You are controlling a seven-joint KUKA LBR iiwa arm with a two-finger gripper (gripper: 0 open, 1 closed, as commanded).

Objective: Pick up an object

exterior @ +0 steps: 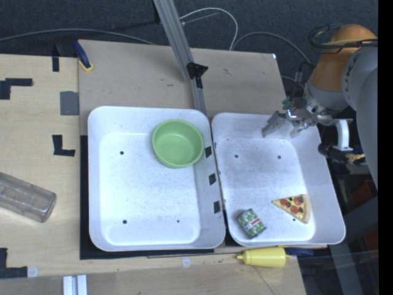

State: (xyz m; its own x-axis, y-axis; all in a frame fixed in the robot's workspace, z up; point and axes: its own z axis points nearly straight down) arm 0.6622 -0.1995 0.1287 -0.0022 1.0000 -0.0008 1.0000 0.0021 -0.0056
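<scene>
Gripper hangs over right bin's far rim.

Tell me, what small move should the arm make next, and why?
Probably swing toward the near end of the right bin and lower over the pizza slice toy. The gripper hangs at that bin's far edge with nothing beneath it, while the slice and the green can lie at the near end.

Pizza slice and green can lie in right bin.
</scene>
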